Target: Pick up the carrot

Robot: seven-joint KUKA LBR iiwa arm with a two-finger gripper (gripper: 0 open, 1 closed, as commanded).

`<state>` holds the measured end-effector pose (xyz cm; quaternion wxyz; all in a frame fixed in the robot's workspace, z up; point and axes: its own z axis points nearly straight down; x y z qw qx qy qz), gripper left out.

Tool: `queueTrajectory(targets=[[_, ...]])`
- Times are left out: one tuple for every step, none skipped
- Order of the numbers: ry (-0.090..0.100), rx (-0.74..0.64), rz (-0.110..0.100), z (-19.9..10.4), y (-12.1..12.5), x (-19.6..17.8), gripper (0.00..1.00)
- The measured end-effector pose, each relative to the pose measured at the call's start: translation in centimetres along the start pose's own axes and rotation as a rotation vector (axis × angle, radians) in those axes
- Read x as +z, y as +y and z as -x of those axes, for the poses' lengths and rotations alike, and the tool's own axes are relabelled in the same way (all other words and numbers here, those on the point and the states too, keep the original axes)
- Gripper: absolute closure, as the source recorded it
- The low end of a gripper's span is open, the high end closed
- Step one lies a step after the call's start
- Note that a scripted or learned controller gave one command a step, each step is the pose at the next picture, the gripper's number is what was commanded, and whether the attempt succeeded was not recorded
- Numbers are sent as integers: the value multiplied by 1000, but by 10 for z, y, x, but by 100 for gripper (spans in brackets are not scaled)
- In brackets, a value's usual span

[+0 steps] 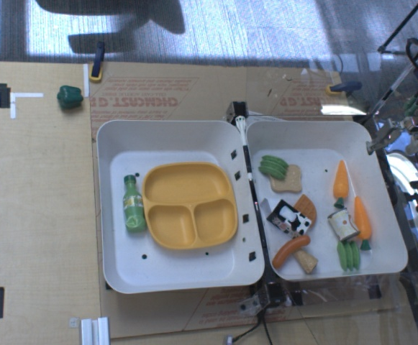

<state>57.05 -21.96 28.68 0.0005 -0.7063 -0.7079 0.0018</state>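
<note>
Two carrots we note near the right bin's right edge: orange, tapered, one green-tipped at its lower end. Gripper state we cannot tell.

Two white bins sit side by side on my bench. The right bin, on the side my arm reaches from, holds one carrot near its far wall and a second carrot just below it, touching a small can. Green beans, a sausage and a slice of toast lie nearby. The left bin holds a yellow divided plate with a green bottle beside it.
</note>
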Motion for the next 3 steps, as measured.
queueTrajectory(targets=[[2,14,0,-9,-58,172,0],[1,166,3,-32,9,195,0],[-1,162,3,-32,10,186,100]])
